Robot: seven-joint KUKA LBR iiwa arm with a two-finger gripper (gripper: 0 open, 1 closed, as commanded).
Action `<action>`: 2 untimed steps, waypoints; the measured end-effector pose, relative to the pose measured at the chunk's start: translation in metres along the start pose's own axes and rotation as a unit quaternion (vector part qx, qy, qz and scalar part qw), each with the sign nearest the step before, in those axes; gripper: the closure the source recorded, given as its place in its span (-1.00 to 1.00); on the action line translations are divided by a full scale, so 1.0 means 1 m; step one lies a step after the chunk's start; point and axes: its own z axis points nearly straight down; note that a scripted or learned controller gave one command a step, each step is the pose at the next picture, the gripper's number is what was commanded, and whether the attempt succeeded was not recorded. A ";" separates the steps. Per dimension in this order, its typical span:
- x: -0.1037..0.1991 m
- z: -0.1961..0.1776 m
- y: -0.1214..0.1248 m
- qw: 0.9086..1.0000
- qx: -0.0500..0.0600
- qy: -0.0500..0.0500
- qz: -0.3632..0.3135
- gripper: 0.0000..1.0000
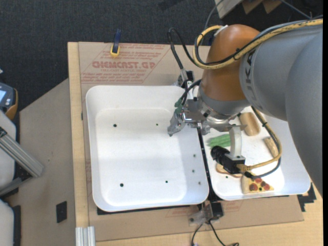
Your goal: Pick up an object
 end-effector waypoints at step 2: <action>0.105 -0.040 -0.038 1.000 0.004 -0.003 0.002 -1.00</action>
